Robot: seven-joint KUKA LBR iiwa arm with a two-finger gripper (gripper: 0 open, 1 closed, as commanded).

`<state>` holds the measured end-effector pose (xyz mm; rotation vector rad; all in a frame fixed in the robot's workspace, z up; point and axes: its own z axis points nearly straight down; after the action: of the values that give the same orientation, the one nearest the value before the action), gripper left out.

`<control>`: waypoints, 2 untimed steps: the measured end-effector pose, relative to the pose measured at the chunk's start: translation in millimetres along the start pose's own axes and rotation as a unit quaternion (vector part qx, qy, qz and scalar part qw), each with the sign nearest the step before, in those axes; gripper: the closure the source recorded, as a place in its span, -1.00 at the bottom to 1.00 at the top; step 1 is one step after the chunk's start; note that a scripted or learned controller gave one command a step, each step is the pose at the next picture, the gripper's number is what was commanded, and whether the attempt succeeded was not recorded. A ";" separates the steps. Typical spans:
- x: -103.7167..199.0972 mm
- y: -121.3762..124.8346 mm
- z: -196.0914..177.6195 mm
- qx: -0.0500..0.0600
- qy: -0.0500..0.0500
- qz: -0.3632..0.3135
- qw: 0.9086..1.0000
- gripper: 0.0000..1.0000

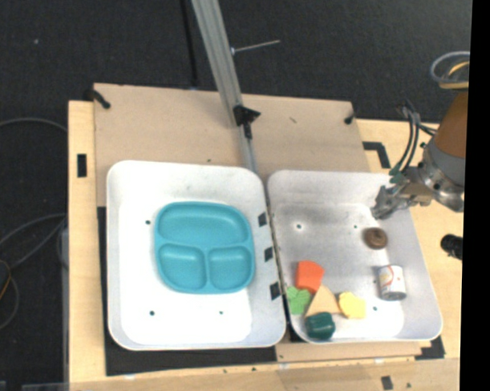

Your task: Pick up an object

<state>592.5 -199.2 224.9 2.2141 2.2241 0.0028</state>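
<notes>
Hovering jaws (387, 202) over right bin (325, 193), grip state unclear, brown disc (376, 238) just below

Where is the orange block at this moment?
The orange block lies in the right bin, near its front, just above the green piece and tan wedge.

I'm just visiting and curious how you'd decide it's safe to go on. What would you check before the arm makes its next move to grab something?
1. Things to pick are in the right bin: ok. A brown disc, a small can, an orange block and others lie there.
2. Gripper over that bin: ok, near its upper right part.
3. Gripper free of any load: cannot tell.
4. Nearest target stands apart: ok, the brown disc lies alone just below the gripper.
5. Cluster at the bin's lower edge: not ok for a clean grab, since the pieces touch.
6. Teal divided plate out of the way: ok, it is in the left bin.
</notes>
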 end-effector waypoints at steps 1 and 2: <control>53.9 10.3 6.8 0.001 0.001 -0.001 1.000 1.00; 103.8 15.9 -7.3 0.000 0.001 -0.002 1.000 1.00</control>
<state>607.9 -95.4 232.1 2.2120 2.2289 0.0048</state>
